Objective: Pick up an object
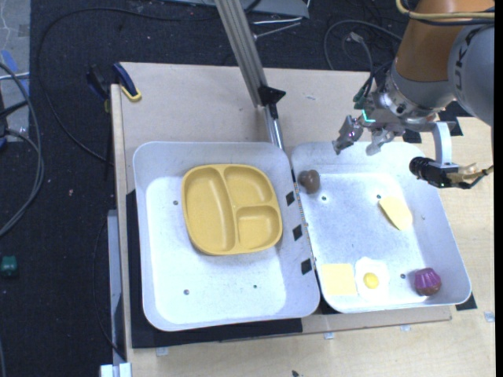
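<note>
Nearest the front edge of the right bin (354, 210) three small things lie in a loose row. A flat yellow square (339, 280) sits by the front left corner, and a toy fried egg (372, 277) is just beside it, touching or nearly so. A purple lump (427, 281) sits apart from them in the front right corner. Further in, toward the bin's right edge, a pale yellow wedge (395, 211) lies tilted on the floor with clear space around it.

In the left bin (228, 289) a yellow divided plate (233, 208) lies flat, slightly turned, in the far half and toward the bin's right edge. It has three compartments.

Back in the right bin, a small brown rounded thing (310, 181) sits in the far left corner, close against the wall shared with the left bin.

The gripper (361, 142) hangs over the far edge of the right bin, near the middle of that edge and to the right of the brown thing, well apart from it. Its fingers (344, 142) are spread with a plain gap between them and nothing in it. All the loose things lie on the bin floors, untouched. The grey arm (440, 45) rises from it toward the far right corner of the bench (196, 100).

On the bench beyond the bins, a blue and yellow clamp (126, 83) grips the far left corner. A slanted metal pole (244, 45) crosses the far edge and comes down at the gap between the two bins.
</note>
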`<state>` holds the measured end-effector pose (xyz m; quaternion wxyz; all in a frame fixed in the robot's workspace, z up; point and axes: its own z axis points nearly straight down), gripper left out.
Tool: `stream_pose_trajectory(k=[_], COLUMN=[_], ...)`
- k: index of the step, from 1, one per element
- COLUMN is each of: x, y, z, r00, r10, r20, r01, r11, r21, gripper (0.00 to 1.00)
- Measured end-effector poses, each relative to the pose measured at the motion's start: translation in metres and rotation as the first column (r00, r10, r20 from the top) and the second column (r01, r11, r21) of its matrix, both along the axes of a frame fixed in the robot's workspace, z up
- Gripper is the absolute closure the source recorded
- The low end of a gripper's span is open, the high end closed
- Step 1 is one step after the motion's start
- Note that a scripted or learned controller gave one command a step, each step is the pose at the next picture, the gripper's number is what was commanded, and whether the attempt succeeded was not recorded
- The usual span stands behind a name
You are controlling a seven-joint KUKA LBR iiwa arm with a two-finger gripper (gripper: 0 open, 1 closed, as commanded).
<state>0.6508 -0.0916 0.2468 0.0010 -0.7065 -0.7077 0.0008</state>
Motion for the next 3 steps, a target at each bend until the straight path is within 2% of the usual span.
stream_pose_trajectory(k=[1,3], x=[0.001,-0.002], y=[0.0,-0.006], z=[0.001,-0.125], r00=[1.0,1.0], r10=[0.0,-0.003], r20=[0.003,-0.003], r01=[0.0,0.003], r11=[1.0,1.0], r21=[0.0,0.0], gripper=[0.0,0.0])
